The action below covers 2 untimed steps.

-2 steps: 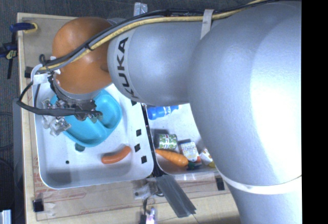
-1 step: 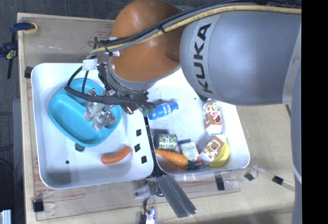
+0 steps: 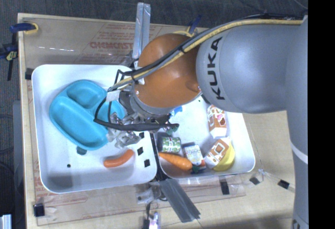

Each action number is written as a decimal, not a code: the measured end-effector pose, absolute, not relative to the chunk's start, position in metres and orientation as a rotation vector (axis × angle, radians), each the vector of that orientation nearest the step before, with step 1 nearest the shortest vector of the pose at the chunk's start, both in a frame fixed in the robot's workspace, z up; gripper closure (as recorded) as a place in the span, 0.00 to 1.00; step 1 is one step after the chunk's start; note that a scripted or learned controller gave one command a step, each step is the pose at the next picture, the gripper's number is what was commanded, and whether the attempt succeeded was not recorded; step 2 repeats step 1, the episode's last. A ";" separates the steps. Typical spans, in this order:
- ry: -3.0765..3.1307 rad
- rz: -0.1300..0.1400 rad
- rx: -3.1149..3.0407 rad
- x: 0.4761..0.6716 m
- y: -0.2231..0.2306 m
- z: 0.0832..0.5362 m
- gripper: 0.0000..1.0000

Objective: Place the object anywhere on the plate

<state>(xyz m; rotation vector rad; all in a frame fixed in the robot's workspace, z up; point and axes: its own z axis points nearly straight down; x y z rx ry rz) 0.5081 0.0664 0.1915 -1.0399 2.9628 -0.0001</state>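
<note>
Two shallow white bins are seen side by side on the bench. In the left bin (image 3: 44, 118), a blue plate (image 3: 78, 112) with divided compartments is laid tilted toward the upper left part of the floor. An orange-red sausage-shaped object (image 3: 119, 159) is found lying on the bin floor just below and to the right of the plate, apart from it and not on it. A small dark item (image 3: 81, 151) is seen at the plate's lower edge; what it is cannot be told.

In the right bin (image 3: 246, 141), several things are crowded along the lower part: a carrot (image 3: 175, 161) lying across the lower left corner, a small green can (image 3: 170, 144) just above it, a little dark-labelled item (image 3: 192, 152) beside the can, a yellow banana-like piece (image 3: 226, 159) at the lower right, and two white-and-orange boxes, one (image 3: 217, 119) higher up and one (image 3: 216, 150) lower, touching the yellow piece.

The arm (image 3: 251, 65) is reached in from the right, its grey body covering much of the right bin, with the orange band (image 3: 165, 76) above the dividing wall between the bins. The gripper (image 3: 127, 129) is held low over the left bin's right side, between the plate's right edge and the divider, just above the sausage-shaped object. Whether the fingers are spread or closed cannot be told, as they are tangled among dark cables and the wrist's shadow; nothing can be made out between them.
</note>
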 end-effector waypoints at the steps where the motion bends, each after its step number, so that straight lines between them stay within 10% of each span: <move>1: 2.838 0.001 -1.341 0.507 0.132 0.211 1.00; 2: 2.838 0.001 -1.341 0.507 0.132 0.211 1.00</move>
